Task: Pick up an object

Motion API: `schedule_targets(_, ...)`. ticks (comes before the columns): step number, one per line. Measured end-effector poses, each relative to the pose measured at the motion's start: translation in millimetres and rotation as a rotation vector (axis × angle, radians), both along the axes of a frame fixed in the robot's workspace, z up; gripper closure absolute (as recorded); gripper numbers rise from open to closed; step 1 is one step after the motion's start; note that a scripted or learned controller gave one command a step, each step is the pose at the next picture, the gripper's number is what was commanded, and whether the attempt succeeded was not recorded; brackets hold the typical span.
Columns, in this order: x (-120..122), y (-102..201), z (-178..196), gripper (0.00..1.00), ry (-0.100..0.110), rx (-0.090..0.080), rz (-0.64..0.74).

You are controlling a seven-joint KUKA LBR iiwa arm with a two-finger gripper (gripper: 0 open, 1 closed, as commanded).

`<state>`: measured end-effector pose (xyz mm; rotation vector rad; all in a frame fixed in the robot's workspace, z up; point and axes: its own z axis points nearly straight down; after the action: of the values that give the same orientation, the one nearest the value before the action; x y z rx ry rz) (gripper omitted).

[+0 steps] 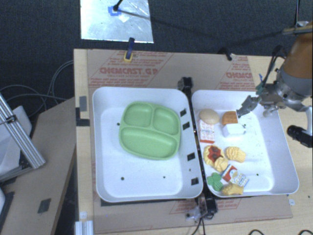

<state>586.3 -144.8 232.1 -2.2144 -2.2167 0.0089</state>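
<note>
The right bin (pixel 281 146) holds several toy foods. A beige bun (pixel 209 115) and an orange-brown block (pixel 230 117) lie near its far left, with a white cube (pixel 234 129) just in front of the block and a white-and-red packet (pixel 207 130) beside it. Further forward are a red-and-yellow piece (pixel 213 154), a yellow corn piece (pixel 234 154), a green piece (pixel 214 181) and a red-and-white packet (pixel 235 176). My gripper (pixel 254 107) hangs over the bin's far part, just right of the orange-brown block and above the white cube. Nothing is seen in its grasp.
A green divided plate (pixel 149 130) lies in the left bin (pixel 105 180). A black divider with clips (pixel 193 131) runs between the bins. The grey arm with its orange band (pixel 296 67) comes in from the right edge. Cables and an aluminium frame (pixel 19 136) sit off the bench at left.
</note>
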Motion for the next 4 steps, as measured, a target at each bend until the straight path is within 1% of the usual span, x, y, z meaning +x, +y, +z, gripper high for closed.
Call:
schedule_targets(1, 2, 0, 6, 0.00, -0.011, -0.002, 0.002)
schedule_targets(2, -1, 9, -52, 0.00, -0.007, -0.001, 0.001)
schedule_targets(3, -1, 9, -115, 0.00, -0.007, -0.001, 0.000)
schedule_targets(4, -1, 10, -149, 0.00, -0.008, -0.001, 0.000)
